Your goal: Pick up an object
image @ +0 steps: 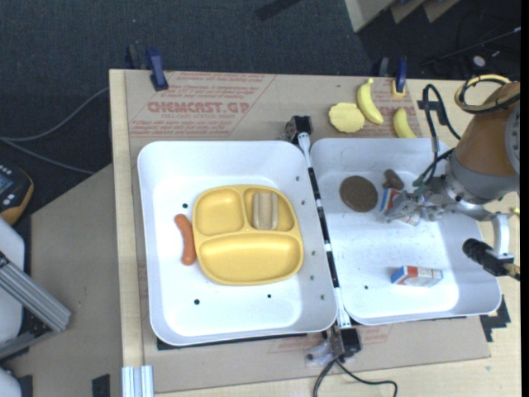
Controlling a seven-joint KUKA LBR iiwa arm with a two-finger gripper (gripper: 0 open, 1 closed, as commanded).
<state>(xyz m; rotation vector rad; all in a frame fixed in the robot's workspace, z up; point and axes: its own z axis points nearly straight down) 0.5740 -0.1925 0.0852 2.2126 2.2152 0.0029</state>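
Gripper (405, 208): finger state we could not tell. Just beside it, a small brown object (392, 179) and a brown disc (359, 193); nearer us, a carton (417, 276). We judged a miss likely among crowded pieces. Surface: right bin (463, 300), left bin (165, 304) bearing a yellow tray (244, 259). Beyond: bananas (370, 102), dark carpet (66, 23).

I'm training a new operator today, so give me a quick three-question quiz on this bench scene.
1. True or false: the hot dog lies inside the yellow divided plate.
2. Which bin holds the brown round patty: A left, B right?
3. What lies near the right bin's front edge?

Key: 1 false, it lies beside the plate. 2 B. 3 a small red, white and blue carton.
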